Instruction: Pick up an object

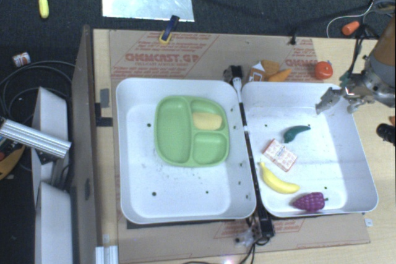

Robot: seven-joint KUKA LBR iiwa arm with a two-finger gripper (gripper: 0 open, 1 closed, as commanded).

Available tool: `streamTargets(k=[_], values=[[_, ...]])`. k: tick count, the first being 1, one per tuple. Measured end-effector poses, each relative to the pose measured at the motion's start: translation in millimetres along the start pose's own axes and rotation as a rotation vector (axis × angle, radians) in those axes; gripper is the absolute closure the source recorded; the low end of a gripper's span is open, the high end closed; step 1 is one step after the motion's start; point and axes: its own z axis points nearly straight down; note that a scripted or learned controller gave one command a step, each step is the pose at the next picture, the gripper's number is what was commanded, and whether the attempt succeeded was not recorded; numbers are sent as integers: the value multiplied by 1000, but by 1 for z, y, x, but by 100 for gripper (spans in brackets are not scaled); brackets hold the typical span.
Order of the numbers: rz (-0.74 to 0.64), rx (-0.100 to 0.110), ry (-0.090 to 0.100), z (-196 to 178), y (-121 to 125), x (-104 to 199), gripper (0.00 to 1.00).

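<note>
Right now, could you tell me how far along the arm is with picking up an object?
Nothing looks picked yet. The two-finger gripper sits at the upper right edge of the right white bin, with nothing visible between its fingers. The teal curved toy, red-and-white packet, yellow banana and purple grape bunch all lie in that bin. Descending, grasping and lifting remain.

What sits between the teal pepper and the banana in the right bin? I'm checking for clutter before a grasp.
In the camera view, a small red-and-white packet lies between the teal pepper and the banana, close above the banana's upper end.
</note>
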Motion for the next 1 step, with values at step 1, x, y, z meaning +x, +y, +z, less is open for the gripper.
streamTargets(k=[1], values=[[-4, 5, 3, 79, 16, 34, 0]])
